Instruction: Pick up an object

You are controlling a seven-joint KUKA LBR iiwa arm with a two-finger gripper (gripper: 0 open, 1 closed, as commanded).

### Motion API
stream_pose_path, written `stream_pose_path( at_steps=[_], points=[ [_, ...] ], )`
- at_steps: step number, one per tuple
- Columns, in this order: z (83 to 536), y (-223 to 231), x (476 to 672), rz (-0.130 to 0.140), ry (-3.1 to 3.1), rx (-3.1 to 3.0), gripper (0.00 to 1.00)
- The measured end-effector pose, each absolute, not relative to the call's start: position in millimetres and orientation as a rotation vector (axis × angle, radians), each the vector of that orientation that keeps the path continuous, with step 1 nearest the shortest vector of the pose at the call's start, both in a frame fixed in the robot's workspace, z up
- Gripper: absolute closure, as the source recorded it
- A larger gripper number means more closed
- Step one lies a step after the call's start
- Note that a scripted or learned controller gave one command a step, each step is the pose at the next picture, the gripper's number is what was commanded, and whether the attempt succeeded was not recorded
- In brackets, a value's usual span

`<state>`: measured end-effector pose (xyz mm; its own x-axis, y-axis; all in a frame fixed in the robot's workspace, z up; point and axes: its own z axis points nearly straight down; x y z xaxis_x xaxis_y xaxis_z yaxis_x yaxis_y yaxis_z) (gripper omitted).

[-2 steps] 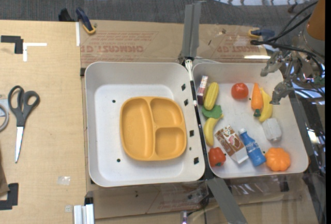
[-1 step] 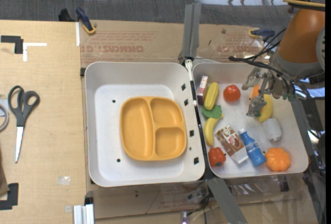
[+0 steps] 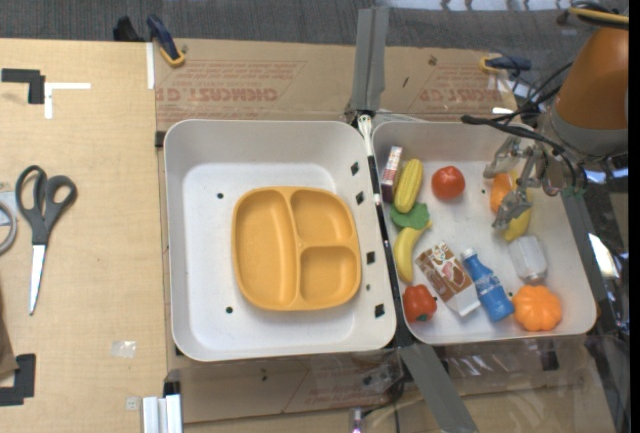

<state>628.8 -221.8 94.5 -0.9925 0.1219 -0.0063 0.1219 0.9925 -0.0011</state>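
Two bins: they sit side by side on the surface (image 3: 90, 251), and the task's candidates all lie in the right one.
Far left: scissors (image 3: 42, 211) lie on the bare wood, well apart from the bins and of no concern.
Left bin (image 3: 185, 251): it carries a yellow divided plate (image 3: 297, 248) and nothing to pick.
Right bin (image 3: 578, 251): along its left wall, a corn cob (image 3: 408, 184) over a green piece (image 3: 410, 217), a banana (image 3: 404, 251) below, a red pepper (image 3: 419, 302) at the near corner.
Middle of that bin: a tomato (image 3: 448, 182) stands apart at the top; lower down a small carton (image 3: 448, 278) touches a blue bottle (image 3: 489, 287).
Right side of that bin: an orange fruit (image 3: 502, 193), a yellow piece (image 3: 517, 224), a clear bottle (image 3: 528, 257) and a small pumpkin (image 3: 538, 308) run down toward the near wall.
End effector (image 3: 519, 189): it hangs low over the orange fruit and yellow piece; whether it is released or clenched I cannot tell, as its metalwork blurs into the items below.
Step in hand: by my reading, the approach or closing stage on that upper-right cluster, with no lift evident.
Next move: it calls for a firm closure on one item, then a straight rise.
In the way: the orange fruit and yellow piece lie close together, and the right wall stands near, so a double catch or a nudge is the risk.
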Motion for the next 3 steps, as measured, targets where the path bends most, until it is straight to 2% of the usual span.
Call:
stream_pose_path(
  at_steps=[1, 2, 3],
  points=[
    [106, -220, 631.4, -0.005, 3.123, 0.184, 1.00],
    [106, -220, 631.4, -0.004, 3.124, 0.183, 0.00],
    [119, -219, 633.8, -0.008, 3.116, 0.180, 1.00]
  ],
)
